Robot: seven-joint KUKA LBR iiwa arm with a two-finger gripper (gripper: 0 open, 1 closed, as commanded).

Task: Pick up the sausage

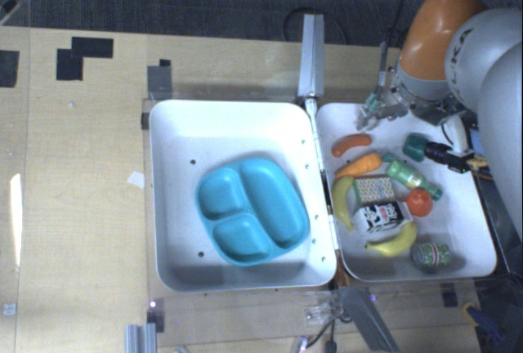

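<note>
On the pale wooden tabletop (73,204) stand two shallow white bins side by side. The left bin (176,180) holds a blue plate (252,209) with three compartments, lying near the middle. In the right bin (478,241) lie several small things close together: an orange carrot (359,165), a green bottle (413,179), a small red object (420,203), and a small box with a black and white cow picture (382,217). One yellow banana (341,204) lies along the left wall, another banana (395,240) lies below the box, and a green can (431,256) rests near the front corner.
</note>
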